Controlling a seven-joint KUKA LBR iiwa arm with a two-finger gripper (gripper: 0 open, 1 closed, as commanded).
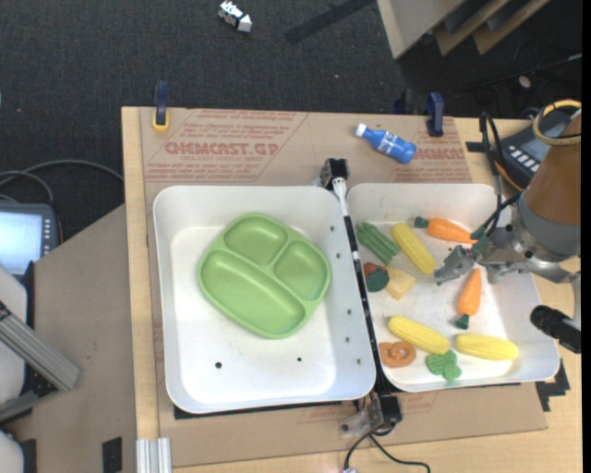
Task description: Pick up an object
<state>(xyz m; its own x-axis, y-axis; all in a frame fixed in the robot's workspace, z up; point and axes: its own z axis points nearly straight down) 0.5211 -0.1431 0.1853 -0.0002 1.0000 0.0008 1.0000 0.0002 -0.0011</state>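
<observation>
Dark grey carpet [74,83] covers the floor around the bench, and a small white-and-black object [235,14] lies on it near the far edge. Pale wooden boards [452,23] lean in at the upper right. At the left, cables [55,171] loop over the carpet beside a lit screen [20,242], with a grey metal rail [37,351] slanting below it.

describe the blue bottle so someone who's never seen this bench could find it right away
Start at the two white bins: the left bin holds a green plate, the right bin toy food. Look just beyond the right bin's far rim, on the brown board. The blue bottle lies there on its side, white-capped, the one blue thing outside both bins.
</observation>
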